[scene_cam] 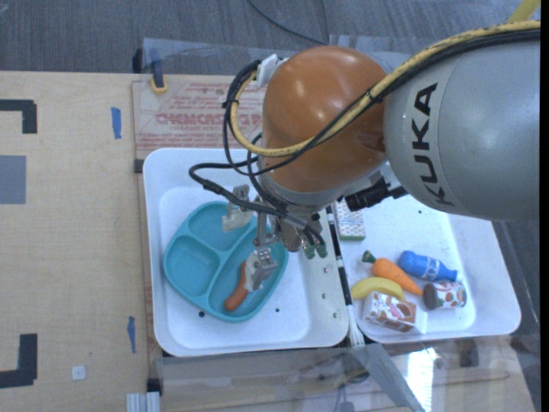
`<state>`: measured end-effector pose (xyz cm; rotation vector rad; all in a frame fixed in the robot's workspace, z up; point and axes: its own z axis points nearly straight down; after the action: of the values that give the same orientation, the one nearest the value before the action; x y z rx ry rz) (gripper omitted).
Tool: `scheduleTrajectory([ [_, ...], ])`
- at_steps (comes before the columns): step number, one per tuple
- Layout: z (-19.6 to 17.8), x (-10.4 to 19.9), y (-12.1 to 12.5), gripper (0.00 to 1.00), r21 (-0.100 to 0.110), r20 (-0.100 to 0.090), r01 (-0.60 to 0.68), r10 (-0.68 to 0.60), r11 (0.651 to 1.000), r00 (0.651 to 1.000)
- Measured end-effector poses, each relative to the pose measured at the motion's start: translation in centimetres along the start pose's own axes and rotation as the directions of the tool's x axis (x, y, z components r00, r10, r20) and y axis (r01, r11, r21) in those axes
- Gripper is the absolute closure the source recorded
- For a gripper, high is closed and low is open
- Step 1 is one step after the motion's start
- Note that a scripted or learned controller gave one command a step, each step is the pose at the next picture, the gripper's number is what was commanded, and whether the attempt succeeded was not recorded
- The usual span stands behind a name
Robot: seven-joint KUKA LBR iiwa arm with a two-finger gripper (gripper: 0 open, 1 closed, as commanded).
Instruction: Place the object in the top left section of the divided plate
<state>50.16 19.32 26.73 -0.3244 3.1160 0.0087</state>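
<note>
A teal divided plate lies in the left white bin. An orange-red sausage-like object rests in the plate's lower right section, lying at a slant. My gripper hangs low over the plate's right side, right at the upper end of that object. The metal parts overlap it, so I cannot tell whether it is gripped. A small pale piece shows at the plate's upper rim, below the wrist. The big orange wrist dome hides the back of the bin.
The right bin holds a small patterned box, a carrot, a blue bottle, a banana, a red-and-white carton and a brown-and-white toy. A ridge divides the bins.
</note>
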Motion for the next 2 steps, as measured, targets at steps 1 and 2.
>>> scheduleTrajectory([
  [1,-1.15,-0.2,-0.04,1.0,-0.003,0.008,-0.004,0.004,1.0,1.0],
  [2,-1.14,-0.21,-0.09,0.0,-0.003,0.007,-0.005,0.005,1.0,1.0],
])
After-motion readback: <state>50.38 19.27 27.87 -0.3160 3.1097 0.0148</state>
